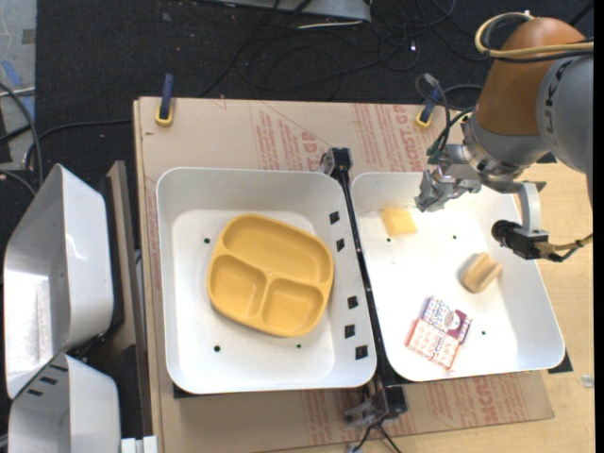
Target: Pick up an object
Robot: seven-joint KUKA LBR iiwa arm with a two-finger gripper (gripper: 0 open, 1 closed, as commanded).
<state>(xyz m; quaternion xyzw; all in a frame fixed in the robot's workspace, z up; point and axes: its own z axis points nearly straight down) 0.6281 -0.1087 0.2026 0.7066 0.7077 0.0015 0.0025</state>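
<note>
Camera view: one yellow tray (270, 274), three small objects (398, 222).

We are in a robotics lab: loose cables (283, 45) trail over dark carpet (85, 36), and clamps (165, 102) pin a cardboard sheet (274, 130) under two white bins (179, 253).

Arm (557, 83) cut off at right edge, claw (432, 196) fingertips too small to tell apart
</note>
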